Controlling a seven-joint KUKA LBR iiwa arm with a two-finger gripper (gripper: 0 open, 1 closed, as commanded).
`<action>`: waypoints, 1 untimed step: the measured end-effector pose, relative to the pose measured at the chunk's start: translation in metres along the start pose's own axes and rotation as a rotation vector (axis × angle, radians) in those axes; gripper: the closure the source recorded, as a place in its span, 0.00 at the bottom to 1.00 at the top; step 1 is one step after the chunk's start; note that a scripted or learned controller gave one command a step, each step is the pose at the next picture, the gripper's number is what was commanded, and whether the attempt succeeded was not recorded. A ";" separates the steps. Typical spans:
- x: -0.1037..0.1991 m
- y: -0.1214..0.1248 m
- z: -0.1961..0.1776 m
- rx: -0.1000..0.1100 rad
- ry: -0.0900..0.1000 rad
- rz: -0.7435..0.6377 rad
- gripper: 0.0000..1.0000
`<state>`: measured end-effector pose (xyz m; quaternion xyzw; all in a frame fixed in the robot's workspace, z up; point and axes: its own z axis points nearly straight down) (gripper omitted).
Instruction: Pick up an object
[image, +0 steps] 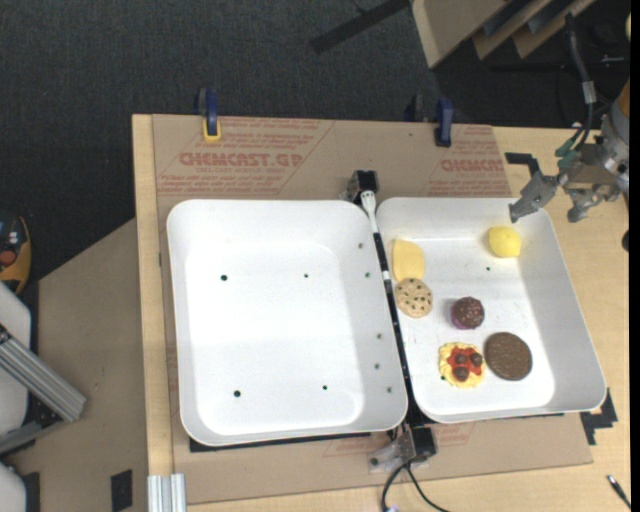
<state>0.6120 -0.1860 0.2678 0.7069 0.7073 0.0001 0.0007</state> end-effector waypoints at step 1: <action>0.023 0.014 0.151 0.011 0.005 -0.002 0.00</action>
